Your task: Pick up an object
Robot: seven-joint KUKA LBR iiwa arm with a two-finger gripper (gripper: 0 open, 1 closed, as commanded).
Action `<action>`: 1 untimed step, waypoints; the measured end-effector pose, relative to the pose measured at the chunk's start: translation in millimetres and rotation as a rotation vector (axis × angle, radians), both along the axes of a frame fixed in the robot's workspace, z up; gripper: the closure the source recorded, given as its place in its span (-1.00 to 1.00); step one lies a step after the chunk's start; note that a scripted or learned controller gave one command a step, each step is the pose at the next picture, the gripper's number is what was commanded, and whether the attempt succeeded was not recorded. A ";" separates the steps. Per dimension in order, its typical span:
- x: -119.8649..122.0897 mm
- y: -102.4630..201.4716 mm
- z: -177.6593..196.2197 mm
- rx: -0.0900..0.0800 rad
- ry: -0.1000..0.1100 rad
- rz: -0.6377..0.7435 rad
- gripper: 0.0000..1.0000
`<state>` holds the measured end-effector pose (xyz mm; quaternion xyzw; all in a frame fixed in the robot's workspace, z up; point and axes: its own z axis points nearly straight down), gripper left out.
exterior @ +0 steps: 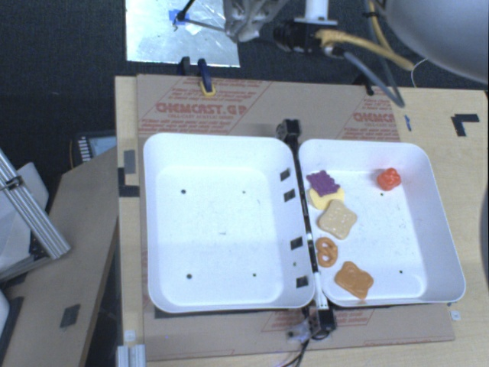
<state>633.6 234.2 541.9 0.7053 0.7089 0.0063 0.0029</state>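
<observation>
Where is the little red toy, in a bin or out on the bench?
In a bin. The red toy lies on the floor of the right bin, near its far corner, apart from the other toys.

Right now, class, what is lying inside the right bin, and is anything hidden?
The right bin holds a purple piece overlapping a yellow piece, a cracker, pretzel, toast and red item. Part of the yellow piece is covered.

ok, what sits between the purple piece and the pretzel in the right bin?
In the camera view, the pale toast slice lies between the purple piece and the pretzel, with a yellow piece tucked just under the purple one.
</observation>
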 end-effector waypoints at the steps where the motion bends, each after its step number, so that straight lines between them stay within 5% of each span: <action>1: -35.7 -103.1 -92.5 -0.010 0.022 -0.013 1.00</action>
